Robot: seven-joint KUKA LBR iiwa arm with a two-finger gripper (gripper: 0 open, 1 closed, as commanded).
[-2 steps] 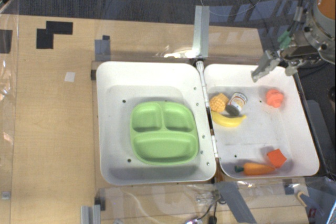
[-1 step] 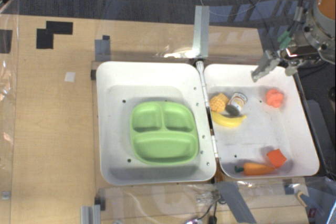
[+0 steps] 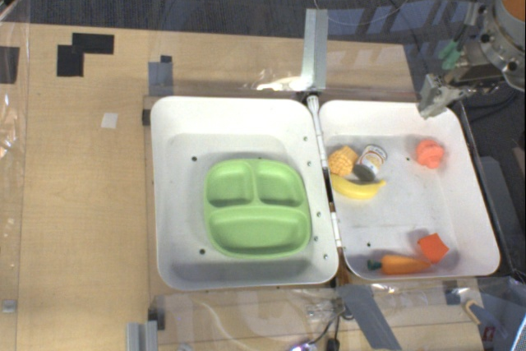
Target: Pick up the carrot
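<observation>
The carrot (image 3: 404,264) is orange with a dark green stem end. It lies flat along the front wall of the right bin (image 3: 468,177), pointing left-right. My gripper (image 3: 431,103) hangs over the back right corner of that bin, far from the carrot, with nothing seen in it.
An orange block (image 3: 433,247) sits just right of and behind the carrot. A pink-red fruit (image 3: 430,153), a small can (image 3: 372,160), a corn cob (image 3: 343,160) and a banana (image 3: 357,188) lie further back. A green divided plate (image 3: 257,205) rests in the left bin (image 3: 177,177).
</observation>
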